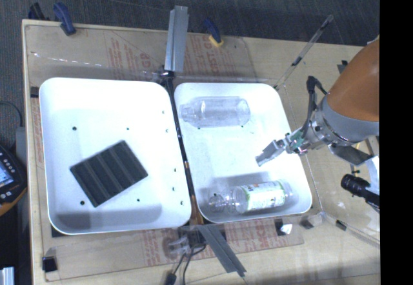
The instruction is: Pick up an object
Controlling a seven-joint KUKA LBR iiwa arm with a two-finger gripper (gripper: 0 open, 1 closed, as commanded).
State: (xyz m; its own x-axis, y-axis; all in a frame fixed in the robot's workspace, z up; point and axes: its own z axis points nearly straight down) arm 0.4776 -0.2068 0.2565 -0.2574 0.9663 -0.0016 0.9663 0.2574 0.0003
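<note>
The end effector hangs over the right bin, between two clear bottles; its tip is too small and blurred to tell whether it is released or clenched. One bottle lies toward the far wall, the labelled bottle along the near wall. A dark ridged pad lies in the left bin. Both bins sit on the table.

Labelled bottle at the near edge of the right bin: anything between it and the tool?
Nothing visible. The tool hangs over bare bin floor, just above the labelled bottle. The clear bottle lies at the far end, off that path.
</note>
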